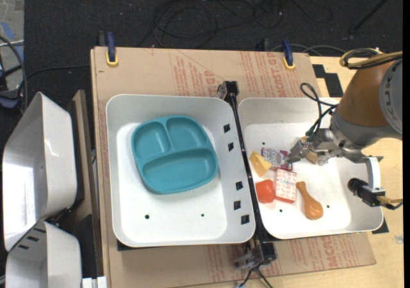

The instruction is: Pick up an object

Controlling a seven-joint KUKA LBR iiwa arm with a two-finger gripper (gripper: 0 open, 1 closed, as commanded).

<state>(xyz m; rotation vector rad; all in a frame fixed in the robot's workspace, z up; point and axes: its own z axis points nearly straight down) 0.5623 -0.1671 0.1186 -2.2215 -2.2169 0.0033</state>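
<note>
**A:** Starting at the left, you are looking at the left bin (122,216), and a teal divided plate (174,154) is sitting in its upper half, nearer the left wall than the right. It is lying flat, well apart from the arm.

**B:** And the pickable things?

**A:** They are all lying in the right bin (333,226), bunched toward its left wall. You are seeing a yellow wedge (259,164) closest to that wall, a red ball (265,191) just below it, a red-and-white packet (286,185) touching or nearly touching the ball, a small printed wrapper (273,154) above the packet, and an orange drumstick-shaped toy (309,201) angling toward the bin's lower edge.

**B:** Where is the gripper sitting?

**A:** The gripper (298,153) is reaching in from the right and hanging low near the bin's middle, just beside the wrapper and the packet's top edge. You are asking how the jaws stand; I cannot tell from this slant, and nothing is showing between them.

**B:** What could be going wrong for you from here?

**A:** My judgement: the pieces are crowding each other, so a descent here may be landing on a gap or nudging two things at once. The wrapper and packet are lying flat and thin, likely slipping out of a pinch. The ball may be rolling off toward the wall if it is clipped off-centre.
</note>
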